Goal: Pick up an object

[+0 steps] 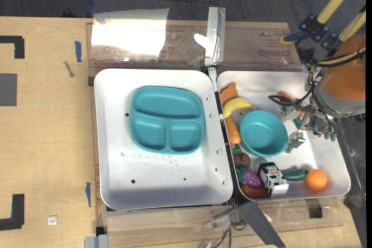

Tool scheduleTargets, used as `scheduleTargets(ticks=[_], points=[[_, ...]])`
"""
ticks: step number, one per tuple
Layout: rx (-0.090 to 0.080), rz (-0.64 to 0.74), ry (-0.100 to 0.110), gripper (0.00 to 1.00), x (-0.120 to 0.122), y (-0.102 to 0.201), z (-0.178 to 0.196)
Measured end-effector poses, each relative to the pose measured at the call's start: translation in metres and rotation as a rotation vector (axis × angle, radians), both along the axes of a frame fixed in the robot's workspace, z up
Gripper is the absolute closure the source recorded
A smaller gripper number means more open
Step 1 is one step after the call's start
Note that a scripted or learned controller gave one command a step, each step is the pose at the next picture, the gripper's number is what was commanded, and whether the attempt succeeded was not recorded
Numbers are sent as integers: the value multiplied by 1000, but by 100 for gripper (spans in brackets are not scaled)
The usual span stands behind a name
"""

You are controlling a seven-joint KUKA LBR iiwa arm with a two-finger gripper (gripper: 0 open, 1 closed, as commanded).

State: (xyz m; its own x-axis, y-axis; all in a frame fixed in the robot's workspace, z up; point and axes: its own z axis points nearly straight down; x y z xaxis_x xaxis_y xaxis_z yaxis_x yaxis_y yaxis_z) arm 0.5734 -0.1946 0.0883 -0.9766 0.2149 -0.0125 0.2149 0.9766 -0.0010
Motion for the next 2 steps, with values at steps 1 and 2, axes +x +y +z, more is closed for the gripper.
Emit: scheduleTargets(ticks=[1,2], points=[[1,-15,1,0,34,12,0],[-5,-236,6,0,43,10,-1]])
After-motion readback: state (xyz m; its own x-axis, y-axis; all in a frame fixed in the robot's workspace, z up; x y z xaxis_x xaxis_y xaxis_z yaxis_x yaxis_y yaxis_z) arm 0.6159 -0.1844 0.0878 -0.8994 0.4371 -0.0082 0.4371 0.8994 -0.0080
